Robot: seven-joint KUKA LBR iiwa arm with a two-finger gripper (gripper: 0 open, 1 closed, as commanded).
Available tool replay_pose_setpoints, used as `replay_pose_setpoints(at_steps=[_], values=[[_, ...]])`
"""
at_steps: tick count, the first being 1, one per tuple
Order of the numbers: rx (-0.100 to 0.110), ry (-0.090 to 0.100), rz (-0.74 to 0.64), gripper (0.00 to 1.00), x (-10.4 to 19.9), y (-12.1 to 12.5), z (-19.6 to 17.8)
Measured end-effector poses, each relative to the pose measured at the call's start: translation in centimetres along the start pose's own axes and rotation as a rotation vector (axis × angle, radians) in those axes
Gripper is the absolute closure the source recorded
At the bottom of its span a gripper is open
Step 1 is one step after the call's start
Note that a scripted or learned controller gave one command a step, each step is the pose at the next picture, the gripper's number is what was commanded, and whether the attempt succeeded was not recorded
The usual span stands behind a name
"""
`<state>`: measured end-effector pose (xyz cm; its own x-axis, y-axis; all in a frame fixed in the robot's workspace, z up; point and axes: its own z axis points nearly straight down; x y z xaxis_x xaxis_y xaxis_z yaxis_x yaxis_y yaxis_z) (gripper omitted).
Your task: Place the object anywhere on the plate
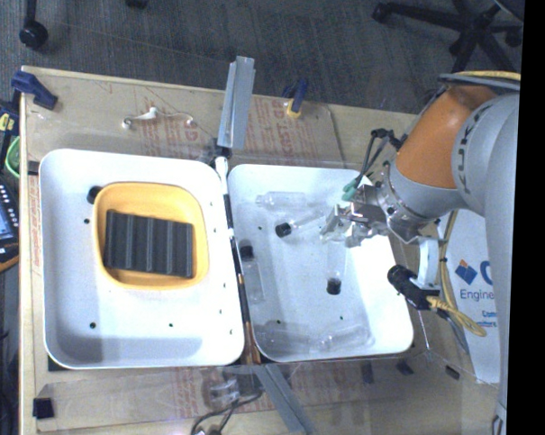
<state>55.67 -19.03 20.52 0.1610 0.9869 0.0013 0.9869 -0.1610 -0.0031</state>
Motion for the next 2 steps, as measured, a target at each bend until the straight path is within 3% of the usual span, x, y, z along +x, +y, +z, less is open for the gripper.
replay_pose_setpoints(at_steps=[1,2], values=[[0.000,-0.001,-0.139,1.00,8.2,1.0,-2.8],[-0.003,-0.002,-0.375,1.00,14.5,4.1,-4.0]])
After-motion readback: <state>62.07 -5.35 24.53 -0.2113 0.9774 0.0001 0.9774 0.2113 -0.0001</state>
